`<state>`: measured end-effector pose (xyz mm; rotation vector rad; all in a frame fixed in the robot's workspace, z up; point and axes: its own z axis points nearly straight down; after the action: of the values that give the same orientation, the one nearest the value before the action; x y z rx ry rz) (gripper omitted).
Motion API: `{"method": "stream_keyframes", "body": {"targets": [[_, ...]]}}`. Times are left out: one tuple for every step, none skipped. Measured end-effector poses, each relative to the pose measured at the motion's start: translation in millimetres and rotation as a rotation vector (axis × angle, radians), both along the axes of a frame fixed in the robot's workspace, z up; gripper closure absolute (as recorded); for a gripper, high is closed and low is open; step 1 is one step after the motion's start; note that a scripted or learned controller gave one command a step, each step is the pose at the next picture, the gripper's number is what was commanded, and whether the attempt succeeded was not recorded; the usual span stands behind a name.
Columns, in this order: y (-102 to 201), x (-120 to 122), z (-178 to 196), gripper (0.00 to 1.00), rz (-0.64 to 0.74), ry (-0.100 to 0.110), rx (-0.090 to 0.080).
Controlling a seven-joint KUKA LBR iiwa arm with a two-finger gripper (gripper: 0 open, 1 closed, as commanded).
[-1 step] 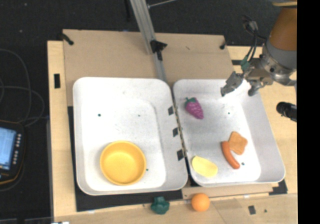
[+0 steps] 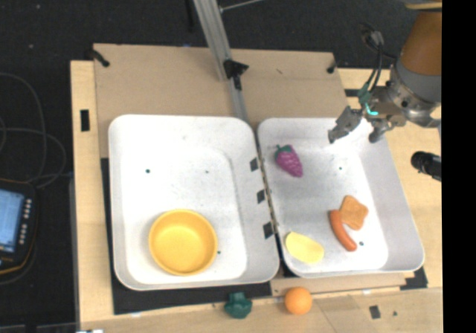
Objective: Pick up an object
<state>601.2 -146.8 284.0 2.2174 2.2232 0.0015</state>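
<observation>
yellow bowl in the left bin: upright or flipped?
Upright. The yellow bowl shows its open mouth and inner floor, sitting in the left bin near the front.

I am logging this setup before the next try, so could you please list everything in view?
bowl: one, yellow, left bin, near front
left bin: one, white, on bench
right bin: one, white, beside left bin
grapes: one bunch, purple, right bin, rear left
toast: one, orange, right bin
sausage: one, orange-red, beside toast
lemon slice: one, pale yellow, right bin, front
ball: one, orange, bench front
small toy: one, green, bench front
gripper: one, grey, open, above right bin's rear edge
</observation>
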Motion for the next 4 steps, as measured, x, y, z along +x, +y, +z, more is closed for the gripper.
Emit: {"method": "stream_keyframes", "body": {"targets": [[-4, -2, -43, 0.00, -0.003, 0.005, -0.001], [0, 1, -104, 0.00, -0.004, 0.006, 0.000], [1, 7, -148, 0.00, -0.006, 0.005, -0.001], [0, 8, -134, 1.00, -0.009, -0.002, -0.001]]}}
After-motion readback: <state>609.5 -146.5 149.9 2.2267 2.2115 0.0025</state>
